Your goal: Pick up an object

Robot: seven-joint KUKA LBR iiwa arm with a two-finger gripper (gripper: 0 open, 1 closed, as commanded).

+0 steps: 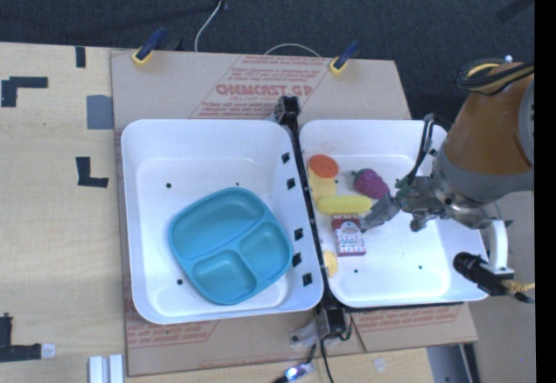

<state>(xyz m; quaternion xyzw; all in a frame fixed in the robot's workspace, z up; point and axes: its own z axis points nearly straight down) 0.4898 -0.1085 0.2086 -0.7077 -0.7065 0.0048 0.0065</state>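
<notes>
The gripper point(382, 214) hovers in the right bin point(408, 286) beside a yellow banana point(343, 204) and small red carton point(348, 236), nothing visibly held; approach under way, descent next.

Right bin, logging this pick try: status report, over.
Gripper low in right bin, beside yellow banana, nothing seen between fingers. Purple grapes, red-white box close by. Blue tray in left bin.

A blue divided plate point(229, 244) lies in the left bin point(139, 147), on clamped cardboard point(261, 86).
</notes>
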